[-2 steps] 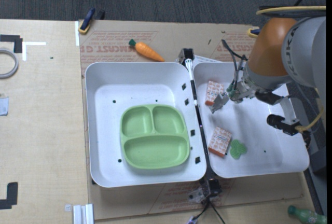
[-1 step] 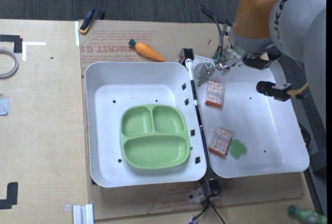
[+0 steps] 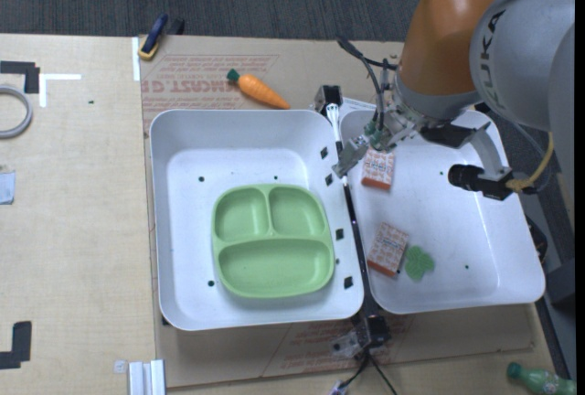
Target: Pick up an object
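Observation:
My gripper [image 3: 373, 139] hangs over the far left corner of the right bin [image 3: 494, 279], under the grey and orange arm. A small orange-and-white packet [image 3: 378, 170] lies just below it, touching or nearly touching the gripper's tip; I cannot tell whether it is gripped. A second orange-and-white packet [image 3: 388, 249] lies nearer the front of the same bin. Beside it on the right is a small green leafy piece [image 3: 420, 263].
The left bin [image 3: 183, 155] holds a green divided plate [image 3: 272, 240]. A toy carrot [image 3: 259, 89] lies on the cardboard behind the bins, and a blue marker [image 3: 154, 35] lies at the far left. A black camera mount [image 3: 480, 178] juts over the right bin.

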You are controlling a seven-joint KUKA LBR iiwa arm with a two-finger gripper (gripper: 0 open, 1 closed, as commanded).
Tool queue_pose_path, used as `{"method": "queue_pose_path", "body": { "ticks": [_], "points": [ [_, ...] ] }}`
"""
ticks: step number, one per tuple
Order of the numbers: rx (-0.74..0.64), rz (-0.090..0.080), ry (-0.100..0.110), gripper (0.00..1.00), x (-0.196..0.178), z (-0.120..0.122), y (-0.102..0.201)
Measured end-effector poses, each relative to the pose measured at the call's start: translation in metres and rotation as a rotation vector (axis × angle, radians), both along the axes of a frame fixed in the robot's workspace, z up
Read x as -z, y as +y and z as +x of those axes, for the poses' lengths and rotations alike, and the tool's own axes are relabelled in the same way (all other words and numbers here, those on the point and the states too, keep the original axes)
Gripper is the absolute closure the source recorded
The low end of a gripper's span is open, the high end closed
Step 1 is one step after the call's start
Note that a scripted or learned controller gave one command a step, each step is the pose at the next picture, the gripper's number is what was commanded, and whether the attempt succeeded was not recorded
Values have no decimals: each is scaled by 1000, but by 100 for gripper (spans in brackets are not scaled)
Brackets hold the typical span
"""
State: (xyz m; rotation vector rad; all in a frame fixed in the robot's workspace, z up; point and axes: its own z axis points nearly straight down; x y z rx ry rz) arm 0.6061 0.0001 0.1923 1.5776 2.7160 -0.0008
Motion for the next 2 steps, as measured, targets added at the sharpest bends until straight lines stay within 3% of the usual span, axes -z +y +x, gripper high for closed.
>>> {"method": "queue_pose_path", "body": {
  "ticks": [1,2],
  "points": [
    [-553,0,-1,0,0,-63,-30],
    [-903,-1,-3,0,0,20,-14]
  ]
}}
